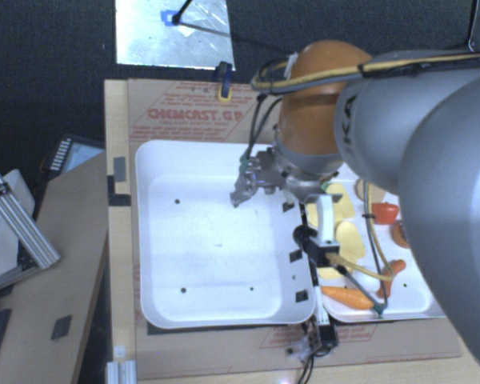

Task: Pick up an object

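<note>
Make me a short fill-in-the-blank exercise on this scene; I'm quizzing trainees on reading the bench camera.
1. The two-finger gripper hangs over the ____ shallow white bin.
2. The long orange carrot lies in the ____ shallow white bin.
3. The band above the grey arm's wrist is ____.

Missing words: left; right; orange

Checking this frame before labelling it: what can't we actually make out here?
- Gripper: small and blurred over the left bin in the camera view; finger state unreadable, no held object discernible.
- Right bin: mostly covered by the arm; its contents partly hidden.
- Carrot: crossed by cables.
- Red item: partly hidden by the arm, identity unclear.
- Yellow pieces: too blurred to identify.
</note>
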You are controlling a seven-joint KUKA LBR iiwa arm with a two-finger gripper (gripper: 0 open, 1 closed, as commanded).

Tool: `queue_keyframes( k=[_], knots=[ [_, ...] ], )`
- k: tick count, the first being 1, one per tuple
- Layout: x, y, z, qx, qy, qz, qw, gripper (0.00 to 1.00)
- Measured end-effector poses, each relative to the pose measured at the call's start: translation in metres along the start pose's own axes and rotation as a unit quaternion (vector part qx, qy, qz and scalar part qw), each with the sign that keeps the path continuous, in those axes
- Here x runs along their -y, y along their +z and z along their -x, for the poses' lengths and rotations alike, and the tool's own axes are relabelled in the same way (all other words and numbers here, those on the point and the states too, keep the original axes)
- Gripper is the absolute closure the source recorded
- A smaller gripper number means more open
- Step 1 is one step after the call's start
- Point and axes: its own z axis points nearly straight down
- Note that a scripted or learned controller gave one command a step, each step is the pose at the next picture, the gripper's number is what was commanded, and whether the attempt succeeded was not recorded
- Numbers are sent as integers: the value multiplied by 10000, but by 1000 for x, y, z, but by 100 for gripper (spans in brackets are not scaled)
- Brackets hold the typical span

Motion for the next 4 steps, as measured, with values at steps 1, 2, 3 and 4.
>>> queue_keyframes(
  k=[1,2,3,4],
  knots=[
    [7,144,-7,27,70,-61,10000,0],
    [5,127,-6,22,71,-35,10000,100],
    [22,31,85,40,113,1,9999,100],
    [7,20,6,13,23,-15,10000,100]
  ],
)
